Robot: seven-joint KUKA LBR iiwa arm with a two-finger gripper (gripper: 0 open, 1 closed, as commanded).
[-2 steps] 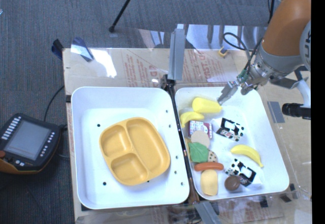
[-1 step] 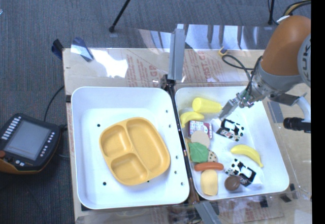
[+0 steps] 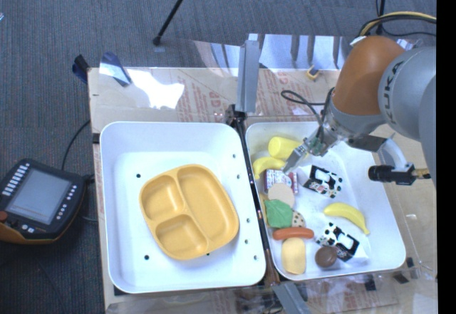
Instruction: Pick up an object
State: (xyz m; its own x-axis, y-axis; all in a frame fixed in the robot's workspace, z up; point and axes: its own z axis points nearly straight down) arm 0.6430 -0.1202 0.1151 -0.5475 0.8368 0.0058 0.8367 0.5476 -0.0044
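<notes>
Where fingers (image 3: 294,160) reach, yellow cup (image 3: 282,146) touches.

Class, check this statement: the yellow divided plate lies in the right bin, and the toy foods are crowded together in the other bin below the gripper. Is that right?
Not quite. The camera view shows the yellow divided plate in the left bin, not the right. The toy foods, such as the banana, are crowded in the right bin below the gripper.

A divided plate (image 3: 188,211) lies in the left bin (image 3: 121,142). The right bin (image 3: 381,220) holds toy food, with a banana (image 3: 347,216) right of a hot dog (image 3: 293,233). The gripper (image 3: 303,154) hangs over that bin's rear left.
</notes>
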